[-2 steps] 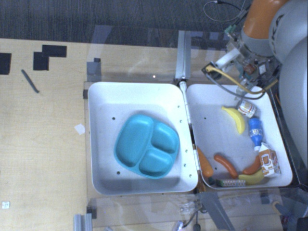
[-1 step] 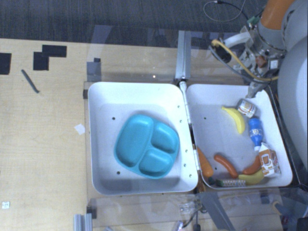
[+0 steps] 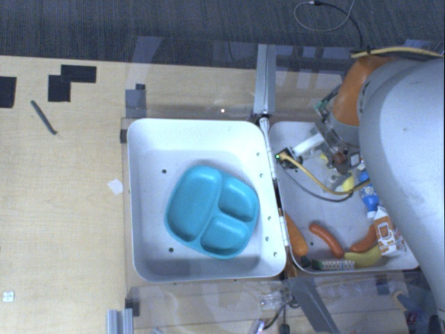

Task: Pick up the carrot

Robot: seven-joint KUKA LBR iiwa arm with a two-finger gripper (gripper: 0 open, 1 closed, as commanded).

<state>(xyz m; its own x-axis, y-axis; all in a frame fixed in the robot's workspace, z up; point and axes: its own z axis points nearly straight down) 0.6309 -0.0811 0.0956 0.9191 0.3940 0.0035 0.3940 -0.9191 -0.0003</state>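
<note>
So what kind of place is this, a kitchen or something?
More likely a robot test bench: a grey arm reaches over two white bins, with toy-like food such as a carrot and a blue divided plate.

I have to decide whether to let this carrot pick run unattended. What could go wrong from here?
1. The carrot lies tight against the right bin's left wall, so a finger may hit the wall rather than slip beside it.
2. A hot dog, a banana and a bottle crowd the same end, so the wrong item could be grabbed.
3. The gripper sits well above the carrot in the camera view, near a yellow cable that could snag.
</note>
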